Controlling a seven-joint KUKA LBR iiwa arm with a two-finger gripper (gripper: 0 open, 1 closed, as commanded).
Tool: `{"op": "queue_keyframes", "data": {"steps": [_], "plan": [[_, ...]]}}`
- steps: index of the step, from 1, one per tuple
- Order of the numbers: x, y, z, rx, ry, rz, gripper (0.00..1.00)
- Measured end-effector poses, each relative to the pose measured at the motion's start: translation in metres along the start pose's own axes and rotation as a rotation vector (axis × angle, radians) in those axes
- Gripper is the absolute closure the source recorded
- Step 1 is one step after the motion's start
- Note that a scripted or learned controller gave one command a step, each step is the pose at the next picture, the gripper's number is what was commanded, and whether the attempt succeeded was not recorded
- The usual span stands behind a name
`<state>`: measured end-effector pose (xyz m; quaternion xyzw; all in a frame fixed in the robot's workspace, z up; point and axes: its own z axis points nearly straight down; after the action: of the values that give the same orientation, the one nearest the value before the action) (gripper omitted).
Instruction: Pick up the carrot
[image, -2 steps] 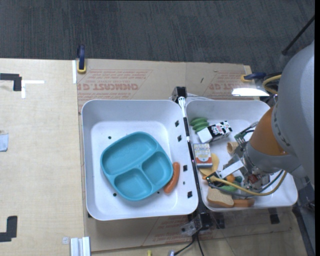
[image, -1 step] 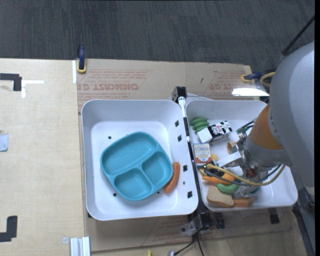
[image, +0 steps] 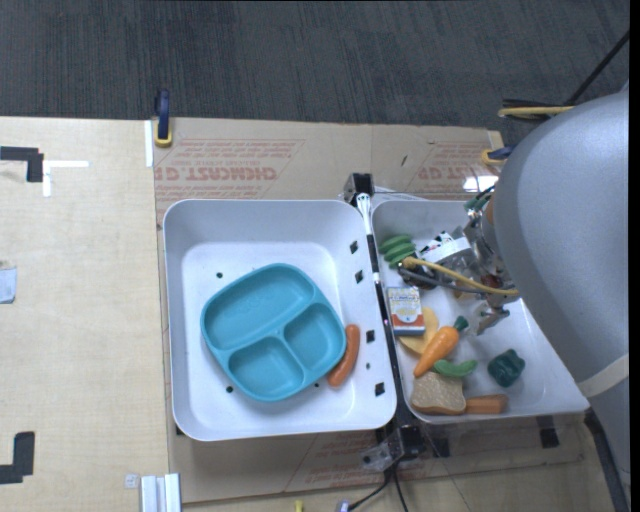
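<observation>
The carrot (image: 438, 348), orange with a green top, lies tilted in the middle of the right bin (image: 545, 345), among other toy food. My gripper (image: 480, 272) hangs over the upper part of that bin, up and to the right of the carrot and apart from it. The arm's big grey body (image: 570, 220) hides the right side of the bin. Nothing shows held by the gripper.
Around the carrot lie a small box (image: 404, 308), a yellow slice (image: 426, 322), a green pod (image: 456, 368), a bread slice (image: 438, 395), a dark green vegetable (image: 506, 367) and a green piece (image: 396, 247). The left bin (image: 190, 390) holds a blue divided plate (image: 275, 330) and a sausage (image: 344, 356).
</observation>
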<state>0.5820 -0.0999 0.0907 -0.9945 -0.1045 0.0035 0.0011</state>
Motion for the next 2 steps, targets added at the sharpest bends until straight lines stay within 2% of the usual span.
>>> {"op": "queue_keyframes", "data": {"steps": [1,2], "plan": [[-0.068,-0.013,0.001,0.002,0.0,-0.062,0.0],[-0.101,-0.025,0.0,-0.001,0.007,-0.088,0.0]]}}
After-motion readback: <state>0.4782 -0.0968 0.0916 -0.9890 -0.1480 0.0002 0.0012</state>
